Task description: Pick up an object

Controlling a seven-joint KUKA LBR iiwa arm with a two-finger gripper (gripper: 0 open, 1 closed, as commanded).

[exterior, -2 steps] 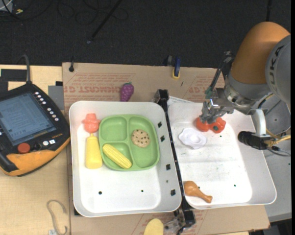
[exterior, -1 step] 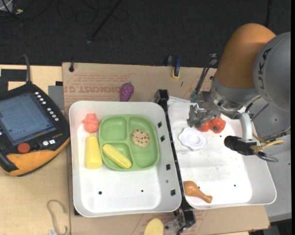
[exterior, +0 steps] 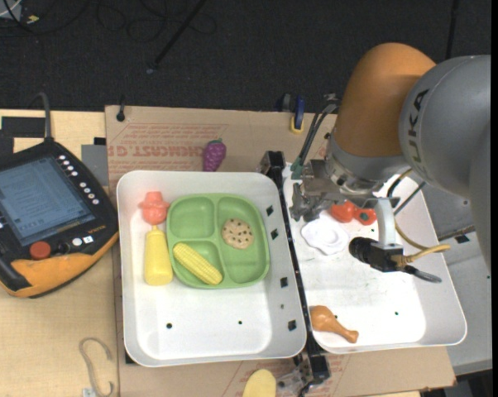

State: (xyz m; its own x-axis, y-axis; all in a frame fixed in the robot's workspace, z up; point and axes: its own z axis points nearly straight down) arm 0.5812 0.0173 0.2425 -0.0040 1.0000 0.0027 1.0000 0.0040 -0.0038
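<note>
Left bin [exterior: 141,321] is crowded up top: green divided plate [exterior: 218,240] with a corn cob [exterior: 198,264] lying diagonally and a cookie [exterior: 237,233], yellow bottle [exterior: 156,256] standing along its left edge, front half bare. Right bin [exterior: 414,325]: chicken drumstick [exterior: 332,324] near the front-left corner, long axis pointing right and slightly down. End effector [exterior: 315,201] sits over the back-left; can't tell its state.

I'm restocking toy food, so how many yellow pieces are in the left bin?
2: a yellow bottle beside the green tray, and a corn cob in the tray's lower compartment. Nothing there looks hidden.
</note>
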